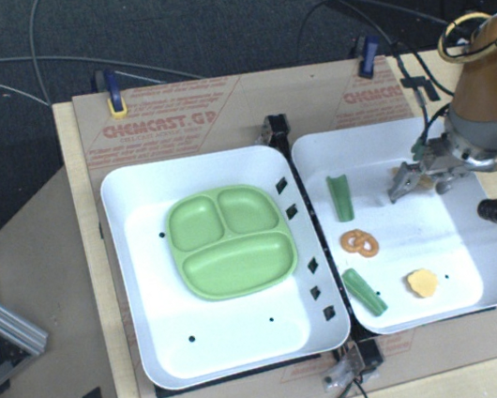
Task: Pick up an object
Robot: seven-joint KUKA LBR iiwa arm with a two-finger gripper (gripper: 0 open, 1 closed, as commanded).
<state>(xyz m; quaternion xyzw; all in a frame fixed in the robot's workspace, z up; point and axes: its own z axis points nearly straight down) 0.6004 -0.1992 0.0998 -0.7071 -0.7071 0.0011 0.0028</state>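
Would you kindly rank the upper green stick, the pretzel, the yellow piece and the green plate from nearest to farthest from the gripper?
1. Upper green stick, just left of the gripper, same bin.
2. Pretzel, lower left of it.
3. Yellow piece, near that bin's front edge.
4. Green plate, in the left bin.

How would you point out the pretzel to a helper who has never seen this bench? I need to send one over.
Start at the right white bin, the one without the green plate. Near its left wall, between two green sticks, one above and one below, lies the pretzel. It is the only brown, looped item there; the yellow piece is solid.
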